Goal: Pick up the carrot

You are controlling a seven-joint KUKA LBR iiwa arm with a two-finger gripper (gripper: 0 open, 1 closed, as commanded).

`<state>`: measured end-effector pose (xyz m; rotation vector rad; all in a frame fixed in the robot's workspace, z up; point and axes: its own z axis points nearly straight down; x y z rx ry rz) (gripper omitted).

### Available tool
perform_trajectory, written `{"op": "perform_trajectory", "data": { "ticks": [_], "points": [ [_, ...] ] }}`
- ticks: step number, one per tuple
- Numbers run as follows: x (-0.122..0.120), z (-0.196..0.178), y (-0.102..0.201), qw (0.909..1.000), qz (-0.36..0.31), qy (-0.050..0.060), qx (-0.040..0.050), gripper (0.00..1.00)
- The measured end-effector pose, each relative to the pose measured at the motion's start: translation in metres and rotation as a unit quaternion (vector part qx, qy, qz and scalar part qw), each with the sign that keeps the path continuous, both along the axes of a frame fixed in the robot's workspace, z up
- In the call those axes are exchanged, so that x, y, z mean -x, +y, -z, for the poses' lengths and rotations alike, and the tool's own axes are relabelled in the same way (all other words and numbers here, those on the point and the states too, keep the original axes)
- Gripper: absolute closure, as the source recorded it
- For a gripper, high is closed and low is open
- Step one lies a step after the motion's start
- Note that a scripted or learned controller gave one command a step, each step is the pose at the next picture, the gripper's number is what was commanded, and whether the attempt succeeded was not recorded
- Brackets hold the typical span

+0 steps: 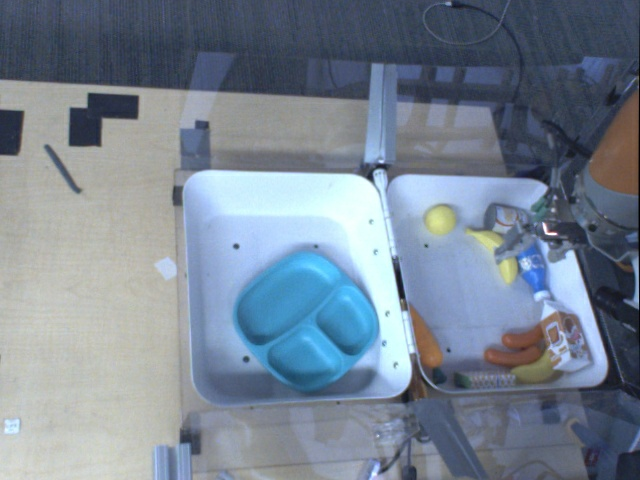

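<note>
The carrot [427, 340] is a short orange piece lying along the left wall of the right bin [455, 298], near its front-left corner. My gripper [524, 234] hangs over the far right part of that bin, above a yellow banana-like piece [487, 238] and a blue and white tube [533, 271]. It is well away from the carrot, up and to the right of it. I see nothing of the carrot at the gripper.
The right bin also holds a yellow ball [439, 218], two red sausages [512, 348], a yellow piece [535, 371] and a brown and white packet [565, 336]. The left bin [215, 268] holds a blue divided plate [306, 320].
</note>
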<state>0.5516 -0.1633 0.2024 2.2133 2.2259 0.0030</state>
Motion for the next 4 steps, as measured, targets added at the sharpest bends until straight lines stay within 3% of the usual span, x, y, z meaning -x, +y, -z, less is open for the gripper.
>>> {"op": "perform_trajectory", "data": {
  "ticks": [1,2,3,4],
  "points": [
    [0.0,-0.072,-0.029,0.9992,0.039,-0.001,0.0008,0.0],
    [-0.002,-0.084,-0.028,0.9994,0.035,-0.004,0.0016,1.0],
    [0.041,0.075,0.004,0.9987,0.052,0.001,-0.0002,1.0],
    [0.049,0.112,0.077,0.9989,0.047,-0.007,0.0006,1.0]
  ]
}}
